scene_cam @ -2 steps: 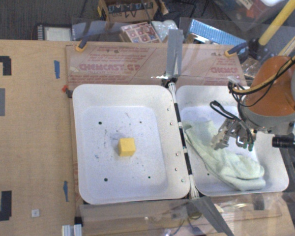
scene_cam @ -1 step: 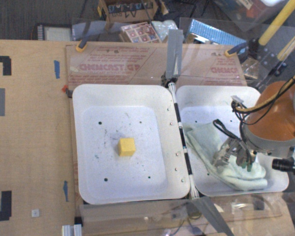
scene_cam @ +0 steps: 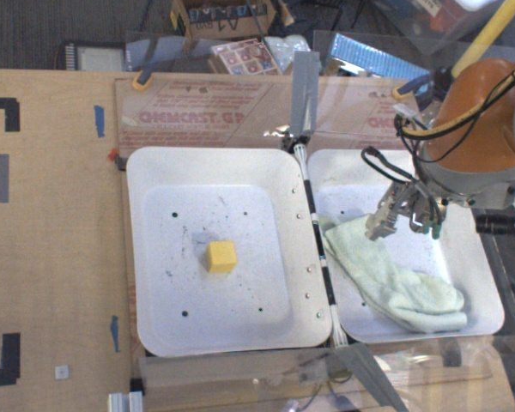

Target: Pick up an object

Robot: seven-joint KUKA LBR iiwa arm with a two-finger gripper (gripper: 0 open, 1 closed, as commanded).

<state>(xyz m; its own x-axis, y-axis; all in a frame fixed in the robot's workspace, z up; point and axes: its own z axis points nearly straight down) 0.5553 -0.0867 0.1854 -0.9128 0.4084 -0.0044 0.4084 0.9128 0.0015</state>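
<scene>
While its grip state is unreadable, one hand (scene_cam: 405, 216) over one pale cloth (scene_cam: 395, 280), one yellow cube (scene_cam: 222, 257) apart.

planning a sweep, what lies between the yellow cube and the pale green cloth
In the camera view, between the small yellow foam cube and crumpled pale green cloth: speckled bin floor, then the two bins' adjoining rims.

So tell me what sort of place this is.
Likely a robotics lab bench set up for grasping trials: two white bins side by side, one holding a yellow block, the other a cloth with a robot arm above it, and cables and boxes behind.
</scene>
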